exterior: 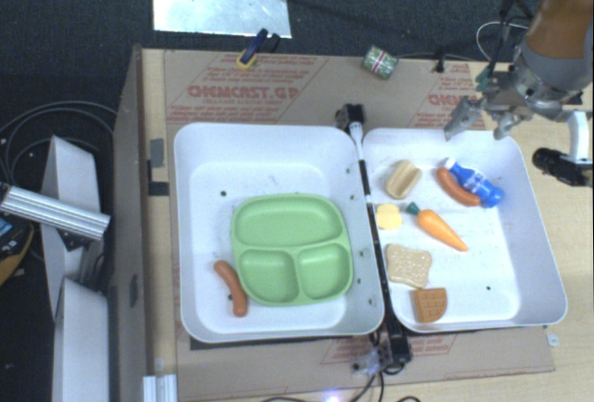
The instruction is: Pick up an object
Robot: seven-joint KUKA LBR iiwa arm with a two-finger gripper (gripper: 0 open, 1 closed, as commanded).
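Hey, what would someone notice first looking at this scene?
Probably the green divided plate in the left bin, with a sausage beside it. Next, the toy food in the right bin, especially the orange carrot. The end effector hovers open above that bin's far edge.

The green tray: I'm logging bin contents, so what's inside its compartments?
All three compartments of the green tray show bare green plastic. A sausage lies beside it on the left bin floor, not in it. Anything beneath the tray is covered.
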